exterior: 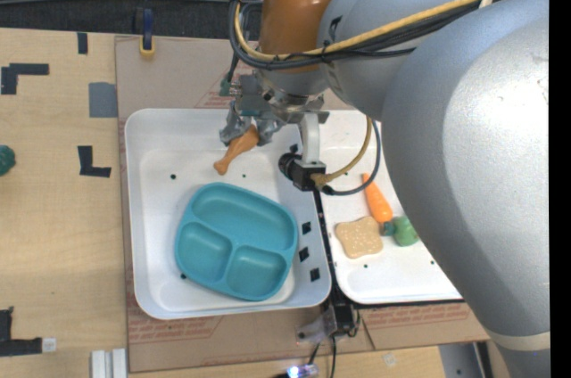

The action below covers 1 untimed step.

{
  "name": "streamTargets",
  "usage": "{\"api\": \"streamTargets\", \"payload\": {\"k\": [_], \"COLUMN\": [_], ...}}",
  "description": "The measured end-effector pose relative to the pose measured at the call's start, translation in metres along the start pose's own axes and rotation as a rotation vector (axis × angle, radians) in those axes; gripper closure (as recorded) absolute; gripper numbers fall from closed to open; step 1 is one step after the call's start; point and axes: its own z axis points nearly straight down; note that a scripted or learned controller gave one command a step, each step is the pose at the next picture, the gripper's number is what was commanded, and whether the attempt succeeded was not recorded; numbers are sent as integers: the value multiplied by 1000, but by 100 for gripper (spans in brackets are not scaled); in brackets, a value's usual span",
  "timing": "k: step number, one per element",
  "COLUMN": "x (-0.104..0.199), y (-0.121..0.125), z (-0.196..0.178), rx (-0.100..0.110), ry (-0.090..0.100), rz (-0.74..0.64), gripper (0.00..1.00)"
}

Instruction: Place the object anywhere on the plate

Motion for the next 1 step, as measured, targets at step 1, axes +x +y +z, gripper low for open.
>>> {"api": "streamTargets", "payload": {"k": [1], "x": [0], "y": [0], "z": [-1], "rx": [-1], "ry": [1], "rz": [0], "gripper": [0]}}
